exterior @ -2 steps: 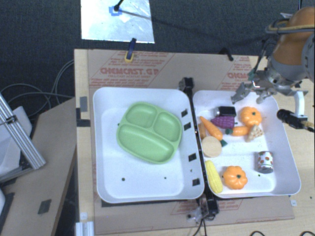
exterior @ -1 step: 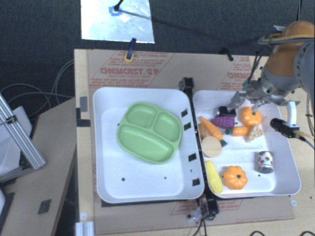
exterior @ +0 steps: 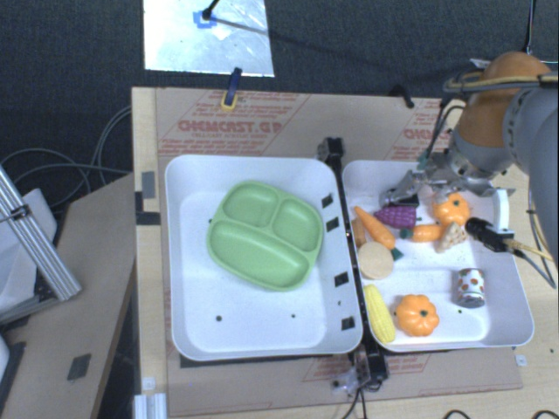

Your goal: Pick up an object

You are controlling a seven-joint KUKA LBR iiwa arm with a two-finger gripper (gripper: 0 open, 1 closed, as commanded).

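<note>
One fixed camera, high above bench (exterior: pixel 288 116), slanted down, both bins (exterior: pixel 192 260) framed

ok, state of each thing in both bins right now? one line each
Green divided plate: flat in the left bin, nothing on it.
Gripper: low in the right bin, above the purple toy; grip unclear.
Carrot: lying flat.
Corn: lying along the near-left edge.
Pumpkin: upright.
Small can: on its side.

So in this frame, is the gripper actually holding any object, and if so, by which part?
It cannot be told. The gripper is low over the right bin, near the purple item, but nothing is visibly between its fingers.
</note>
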